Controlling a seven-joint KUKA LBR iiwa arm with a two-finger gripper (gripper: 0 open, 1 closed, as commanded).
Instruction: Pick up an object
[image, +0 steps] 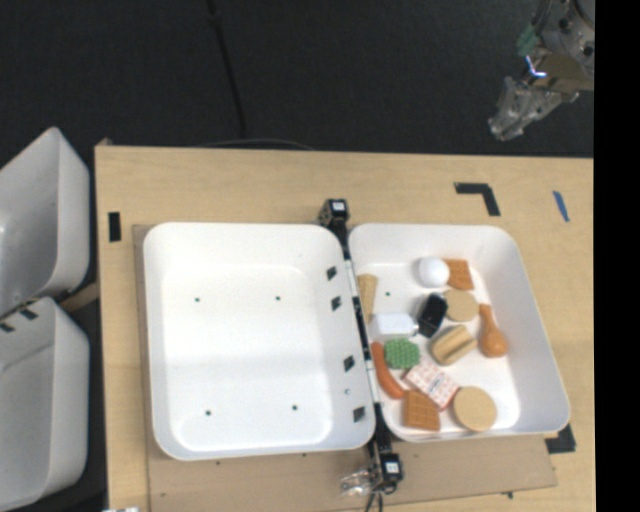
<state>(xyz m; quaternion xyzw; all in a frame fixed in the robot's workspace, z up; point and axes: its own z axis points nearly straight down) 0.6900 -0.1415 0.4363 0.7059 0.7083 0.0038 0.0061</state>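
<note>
Left bin: bare white floor. Right bin: about a dozen toy food pieces, incl. one white ball, one black piece, one sausage. Gripper is well above and right of the right bin, apart from the pieces; finger gap blurred, can't tell. Tan bench, dark floor behind.

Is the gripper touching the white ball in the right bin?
Apart. The camera view shows the gripper high above the bench's far right corner, well clear of the white ball.
</note>
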